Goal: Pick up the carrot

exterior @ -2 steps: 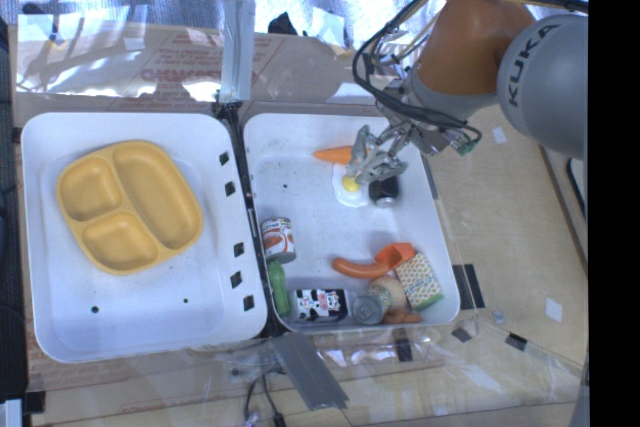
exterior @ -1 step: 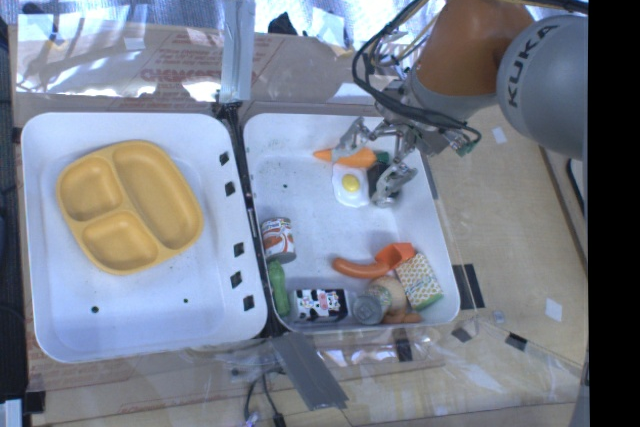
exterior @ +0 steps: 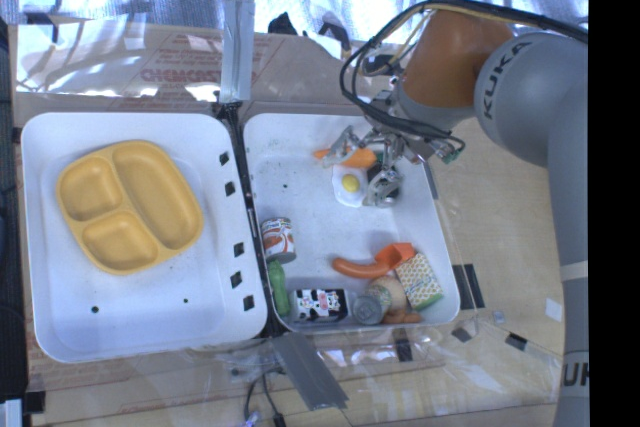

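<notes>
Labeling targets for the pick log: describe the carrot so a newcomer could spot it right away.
Start at the right bin of the two white ones, and go to its far end, under the grey arm's gripper. The carrot is the small orange piece beside the gripper, just above the fried egg. Unlike the long sausage at the near end, it is short, brighter orange and lies alone by the far wall.

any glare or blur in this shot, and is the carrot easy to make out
Camera view: bright glare patches streak the floor beyond the bins, and the cardboard looks washed out; the whole picture is soft. The carrot is a small orange smear under the gripper, partly hidden, near the fried egg.
</notes>
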`<state>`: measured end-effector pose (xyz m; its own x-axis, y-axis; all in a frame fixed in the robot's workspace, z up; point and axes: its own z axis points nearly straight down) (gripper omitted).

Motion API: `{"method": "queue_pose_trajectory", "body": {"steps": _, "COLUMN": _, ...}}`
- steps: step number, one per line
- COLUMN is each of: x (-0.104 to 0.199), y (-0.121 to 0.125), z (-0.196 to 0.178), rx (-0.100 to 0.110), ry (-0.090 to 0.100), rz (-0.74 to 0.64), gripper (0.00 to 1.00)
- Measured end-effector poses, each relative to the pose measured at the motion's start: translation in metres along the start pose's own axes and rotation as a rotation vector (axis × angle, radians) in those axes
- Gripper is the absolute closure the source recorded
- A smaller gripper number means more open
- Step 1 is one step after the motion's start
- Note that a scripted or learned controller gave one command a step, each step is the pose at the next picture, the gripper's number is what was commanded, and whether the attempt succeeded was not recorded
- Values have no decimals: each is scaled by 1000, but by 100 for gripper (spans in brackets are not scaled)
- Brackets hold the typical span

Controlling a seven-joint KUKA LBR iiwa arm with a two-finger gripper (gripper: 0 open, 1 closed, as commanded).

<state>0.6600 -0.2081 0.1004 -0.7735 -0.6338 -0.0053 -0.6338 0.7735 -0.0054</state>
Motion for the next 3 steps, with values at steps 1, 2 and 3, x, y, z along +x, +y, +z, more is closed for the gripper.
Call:
{"method": "queue_pose_trajectory", "body": {"steps": 1, "x": 7, "y": 4, "z": 2, "rx": 1, "ry": 2, "rz": -173, "gripper": 0}}
{"method": "queue_pose_trajectory", "body": {"steps": 2, "x": 18, "y": 13, "z": 3, "rx": -1, "ry": 3, "rz": -269, "gripper": 0}}
{"method": "queue_pose_trajectory", "body": {"steps": 3, "x": 1, "y": -2, "z": 3, "rx": 4, "ry": 0, "rz": -420, "gripper": 0}}
